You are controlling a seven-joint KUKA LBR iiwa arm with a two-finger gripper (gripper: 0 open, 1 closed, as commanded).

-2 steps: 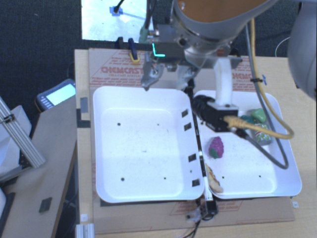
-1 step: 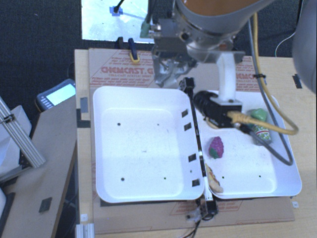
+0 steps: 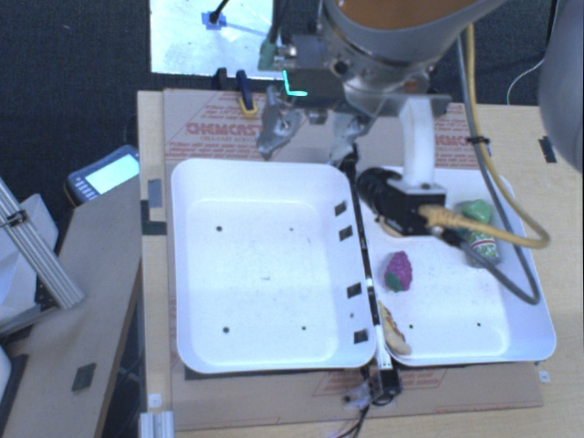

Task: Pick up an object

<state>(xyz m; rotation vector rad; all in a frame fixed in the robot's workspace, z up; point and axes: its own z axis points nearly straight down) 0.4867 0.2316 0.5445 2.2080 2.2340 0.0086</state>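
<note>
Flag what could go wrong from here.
1. The gripper sits open over the far rim of the left bin, while the purple toy, green item and tan piece lie in the right bin: descending here likely grabs nothing.
2. The tan piece hugs the wall between the bins; a finger may hit that rim.

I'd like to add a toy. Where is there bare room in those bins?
Left bin: bare across its whole floor. Right bin: crowded, with purple toy, green item and tan piece by the divider; only its near right corner is free.
</note>
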